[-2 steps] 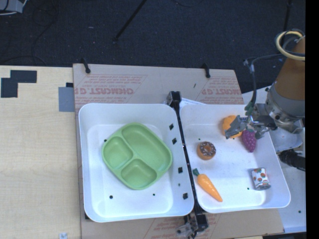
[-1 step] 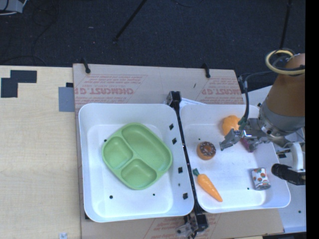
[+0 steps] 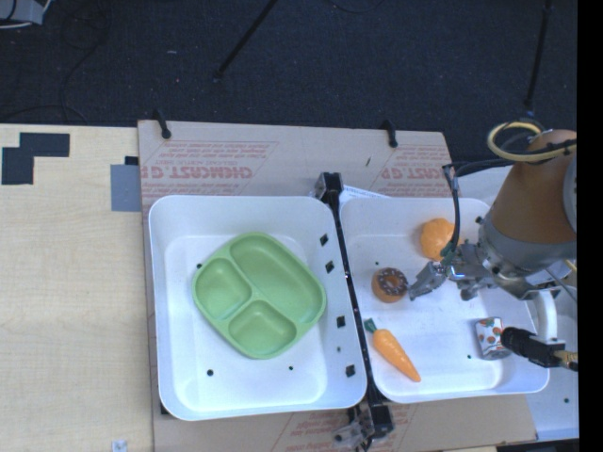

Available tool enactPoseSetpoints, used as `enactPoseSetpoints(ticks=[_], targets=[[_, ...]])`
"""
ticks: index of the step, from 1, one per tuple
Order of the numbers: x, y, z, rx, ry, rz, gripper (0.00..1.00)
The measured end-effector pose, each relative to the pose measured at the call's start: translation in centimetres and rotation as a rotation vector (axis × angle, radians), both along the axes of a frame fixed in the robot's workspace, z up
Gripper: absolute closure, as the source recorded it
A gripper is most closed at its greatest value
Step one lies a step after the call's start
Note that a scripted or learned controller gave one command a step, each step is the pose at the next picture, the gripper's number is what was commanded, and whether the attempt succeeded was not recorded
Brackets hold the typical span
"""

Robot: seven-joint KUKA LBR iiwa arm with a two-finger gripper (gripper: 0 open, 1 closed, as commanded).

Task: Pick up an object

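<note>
Two white bins sit on the pale wood tabletop (image 3: 66, 281): the right bin (image 3: 443, 384) holds a carrot (image 3: 396, 353), donut (image 3: 388, 283) and orange (image 3: 435, 237); the gripper (image 3: 443, 281), fingers spread open, hovers beside the donut; dark floor (image 3: 283, 45) lies beyond

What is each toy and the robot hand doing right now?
green plate: lying flat in the left bin, its three sections bare.
donut: lying flat in the right bin, right beside the gripper.
orange: resting near the back of the right bin.
carrot: lying on its side, green end toward the divider.
small can: lying tipped over near the right edge.
gripper: low in the right bin, holding nothing.
</note>
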State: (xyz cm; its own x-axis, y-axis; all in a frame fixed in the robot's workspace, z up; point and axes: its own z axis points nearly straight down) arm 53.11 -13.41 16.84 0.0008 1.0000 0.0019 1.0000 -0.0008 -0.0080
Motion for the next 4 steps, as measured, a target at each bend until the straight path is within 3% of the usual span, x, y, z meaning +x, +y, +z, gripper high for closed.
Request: enactPoseSetpoints(ticks=[1, 2, 4], targets=[[-0.2, 1.0, -5.9, 0.001, 0.001, 0.0, 0.0], [-0.1, 0.8, -4.6, 0.0, -0.002, -0.007, 1.0], [0.7, 0.2, 4.9, -0.002, -0.01, 0.001, 1.0]])
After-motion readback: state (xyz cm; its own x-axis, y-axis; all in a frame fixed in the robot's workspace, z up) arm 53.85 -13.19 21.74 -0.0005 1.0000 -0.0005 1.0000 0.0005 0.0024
